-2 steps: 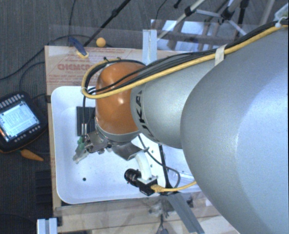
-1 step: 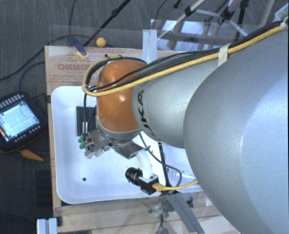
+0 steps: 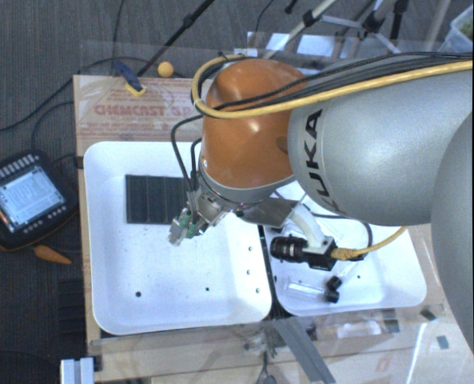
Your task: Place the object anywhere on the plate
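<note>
Black and ribbed, the plate (image 3: 150, 198) lies flat in the back half of the left bin (image 3: 109, 294), a thin rectangle with grooves running across its width. The gripper (image 3: 177, 234) hangs just beside the plate's near right corner, low over the bin floor. You cannot tell from this angle whether it is open or closed, because the orange wrist and grey arm (image 3: 380, 142) cover most of it. A small green and grey bit shows at its tip, probably the object (image 3: 186, 223), but you cannot confirm that it is truly held. Judged from this, the carry is nearly done and the placing is not. To finish it well, shift the tip left and a little back until it sits over the middle of the plate, not over the edge, then come down gently before letting go. The ribs may tip a small, light piece, so release low. The smooth, glossy white bin gives nothing to stop a piece that slides off. In the right bin (image 3: 396, 290) lie a small black piece (image 3: 332, 293) and a clear one (image 3: 299, 289), well apart from the plate.
</note>
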{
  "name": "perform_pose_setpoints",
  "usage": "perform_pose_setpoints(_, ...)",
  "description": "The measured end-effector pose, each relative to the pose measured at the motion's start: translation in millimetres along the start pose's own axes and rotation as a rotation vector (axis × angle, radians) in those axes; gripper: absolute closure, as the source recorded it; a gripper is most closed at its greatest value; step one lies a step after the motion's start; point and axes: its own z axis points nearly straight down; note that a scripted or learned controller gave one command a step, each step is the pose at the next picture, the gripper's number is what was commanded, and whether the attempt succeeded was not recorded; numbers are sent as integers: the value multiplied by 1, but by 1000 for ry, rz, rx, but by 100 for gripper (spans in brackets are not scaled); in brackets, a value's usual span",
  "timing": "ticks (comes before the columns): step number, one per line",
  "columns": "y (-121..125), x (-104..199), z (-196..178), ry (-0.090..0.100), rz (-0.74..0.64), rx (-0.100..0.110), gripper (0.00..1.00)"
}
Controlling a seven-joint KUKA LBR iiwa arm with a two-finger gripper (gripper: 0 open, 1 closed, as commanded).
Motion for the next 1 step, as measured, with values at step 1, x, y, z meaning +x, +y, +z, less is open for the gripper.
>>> perform_pose_setpoints(1, 36, 22, 43, 1, -50, 1, 100)
